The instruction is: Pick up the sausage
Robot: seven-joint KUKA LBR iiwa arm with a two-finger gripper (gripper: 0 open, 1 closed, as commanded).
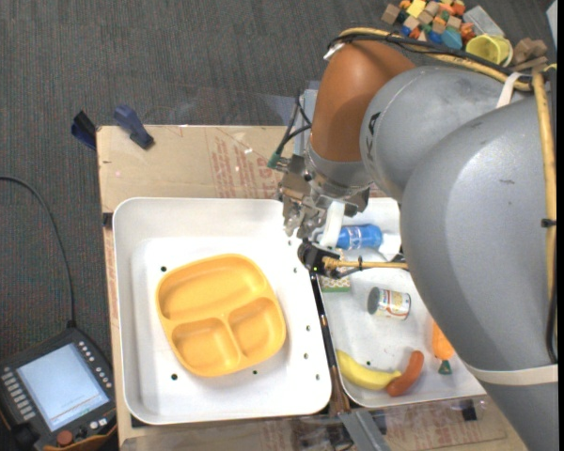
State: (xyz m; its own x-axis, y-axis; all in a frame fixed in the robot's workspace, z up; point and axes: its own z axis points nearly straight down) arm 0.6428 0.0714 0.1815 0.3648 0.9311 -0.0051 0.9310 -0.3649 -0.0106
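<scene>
The sausage (pixel 407 373) is a reddish-brown link lying at the near edge of the right bin (pixel 381 338), touching the tip of a banana (pixel 365 372). My gripper (pixel 299 224) hangs over the divide between the two bins, at the far left corner of the right bin, well away from the sausage. Nothing shows between its fingers. The big grey arm hides the right part of the right bin.
A yellow divided plate (pixel 221 314) lies in the left bin (pixel 136 252). In the right bin are a blue-labelled bottle (pixel 359 239), a small can (pixel 389 302) and an orange carrot-like piece (pixel 441 343). A teach pendant (pixel 52 386) sits at lower left, with toy blocks (pixel 430 12) beyond the bench.
</scene>
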